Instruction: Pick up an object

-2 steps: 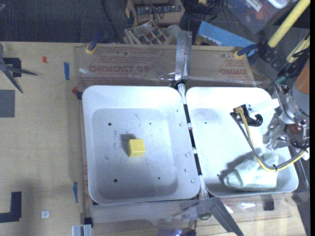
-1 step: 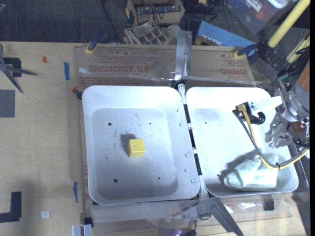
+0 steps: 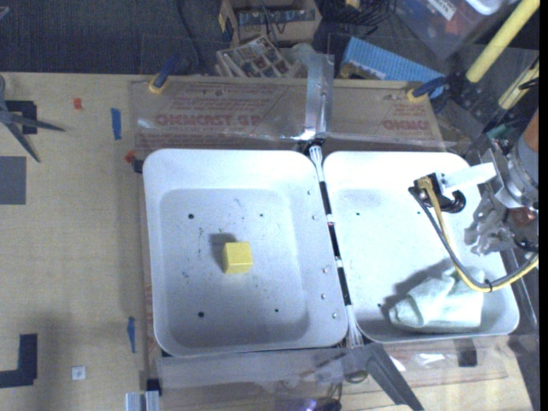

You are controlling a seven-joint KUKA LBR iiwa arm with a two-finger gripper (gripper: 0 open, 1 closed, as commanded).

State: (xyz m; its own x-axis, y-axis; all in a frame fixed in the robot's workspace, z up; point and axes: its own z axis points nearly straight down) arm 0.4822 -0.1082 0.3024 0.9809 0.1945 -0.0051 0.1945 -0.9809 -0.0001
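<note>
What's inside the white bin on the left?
A single small yellow block sits on the floor of the left bin, near its middle, along with a few dark specks. Whatever lies beneath the block is covered.

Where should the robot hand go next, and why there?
Probably a short move down and toward the crumpled pale cloth in the right white bin. The gripper hangs at that bin's right edge, just above the cloth. The small yellow cube lies far off in the left white bin.
</note>
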